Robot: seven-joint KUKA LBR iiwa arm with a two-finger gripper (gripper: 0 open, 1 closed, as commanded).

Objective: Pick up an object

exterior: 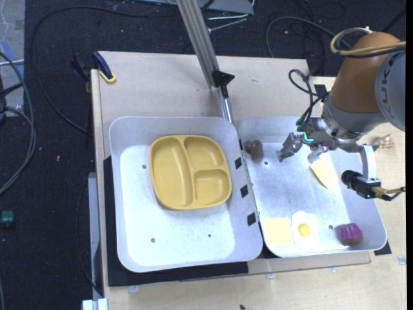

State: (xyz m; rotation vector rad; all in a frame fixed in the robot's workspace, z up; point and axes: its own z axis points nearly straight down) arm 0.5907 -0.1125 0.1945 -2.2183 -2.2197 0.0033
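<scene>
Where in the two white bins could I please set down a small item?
Left bin: bare floor below the yellow divided plate. Right bin: a bare middle strip. Crowded: its near edge, with yellow square, fried egg and purple piece.

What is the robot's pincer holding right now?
Nothing. The pincer hangs open above the right bin, with no object between its fingers. The pale yellow wedge lies beside it.
</scene>
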